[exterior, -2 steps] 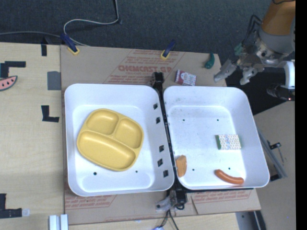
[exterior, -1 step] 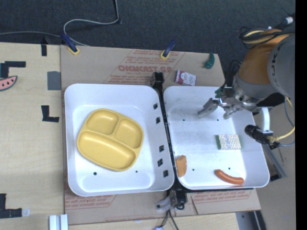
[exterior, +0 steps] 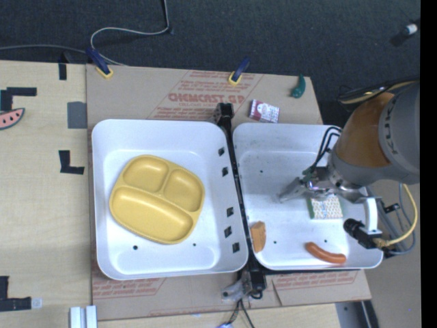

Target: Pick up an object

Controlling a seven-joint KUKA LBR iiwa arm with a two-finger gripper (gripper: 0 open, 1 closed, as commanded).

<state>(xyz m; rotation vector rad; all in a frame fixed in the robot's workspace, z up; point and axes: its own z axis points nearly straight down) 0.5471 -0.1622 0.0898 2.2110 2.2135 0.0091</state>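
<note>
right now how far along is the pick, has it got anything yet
Done: the arm has reached into the right bin, and its gripper sits low over the bin floor. In hand: nothing visible between the fingers. It is next to a small mesh-patterned item. Left: close on something and lift it. The sausage and the brown piece lie untouched, and the yellow tray sits in the left bin.

Cardboard sheet (exterior: 198,94) under bins; small red packet (exterior: 263,111), teal clip (exterior: 298,86), two blue-yellow clamps (exterior: 101,65) on it.
</note>
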